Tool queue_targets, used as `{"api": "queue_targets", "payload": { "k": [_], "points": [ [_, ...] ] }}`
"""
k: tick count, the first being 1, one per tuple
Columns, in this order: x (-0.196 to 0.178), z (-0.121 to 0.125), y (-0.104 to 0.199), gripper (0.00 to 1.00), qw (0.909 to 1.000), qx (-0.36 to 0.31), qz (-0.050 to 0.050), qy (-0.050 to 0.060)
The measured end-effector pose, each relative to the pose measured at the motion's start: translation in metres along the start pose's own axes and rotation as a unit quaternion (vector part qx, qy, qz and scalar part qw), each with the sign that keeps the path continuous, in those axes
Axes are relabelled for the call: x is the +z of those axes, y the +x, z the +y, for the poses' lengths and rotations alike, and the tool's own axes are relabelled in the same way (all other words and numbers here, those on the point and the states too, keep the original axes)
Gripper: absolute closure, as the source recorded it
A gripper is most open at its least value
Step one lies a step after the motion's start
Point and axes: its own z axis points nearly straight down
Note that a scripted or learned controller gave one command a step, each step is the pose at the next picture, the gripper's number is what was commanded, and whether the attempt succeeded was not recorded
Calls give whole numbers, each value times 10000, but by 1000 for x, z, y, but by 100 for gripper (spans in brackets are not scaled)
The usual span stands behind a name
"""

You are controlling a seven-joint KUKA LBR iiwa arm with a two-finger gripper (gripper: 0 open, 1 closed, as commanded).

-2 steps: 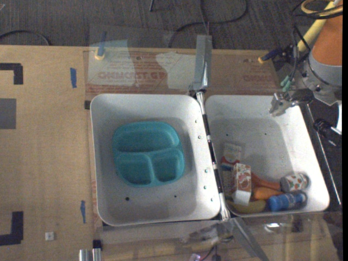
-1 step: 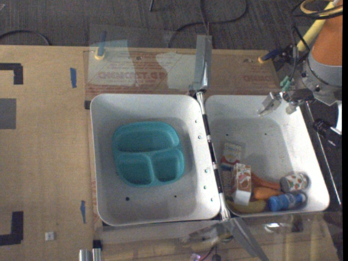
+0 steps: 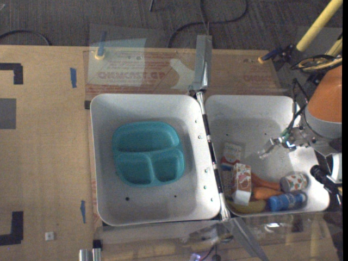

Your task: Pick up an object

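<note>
Tan wooden counter (image 3: 43, 145) marked with black tape corners (image 3: 13, 72) and blue tape strips (image 3: 73, 78), grey carpeted floor (image 3: 81, 4) beyond it crossed by black cables (image 3: 223, 4), light even from overhead.

A teal divided tray (image 3: 148, 153) lies in the left bin (image 3: 103, 113). The gripper (image 3: 278, 144) hovers over the right bin (image 3: 244, 113), above small packages (image 3: 242, 181)

The grey KUKA arm with its orange band (image 3: 329, 94) reaches in from the right edge, wrist bent leftward; its metal two-finger gripper (image 3: 270, 148) points left, its fingers spread apart, nothing between them
</note>
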Motion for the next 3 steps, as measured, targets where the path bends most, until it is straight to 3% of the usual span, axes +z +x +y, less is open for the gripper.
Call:
{"api": "queue_targets", "payload": {
  "k": [1, 2, 3],
  "points": [
    [-60, 10, -9, 0, 9996, 283, -9, -10],
    [40, 0, 24, 0, 9998, -201, -13, -26],
    [15, 54, -21, 0, 9988, -499, -12, -18]
  ]
}}
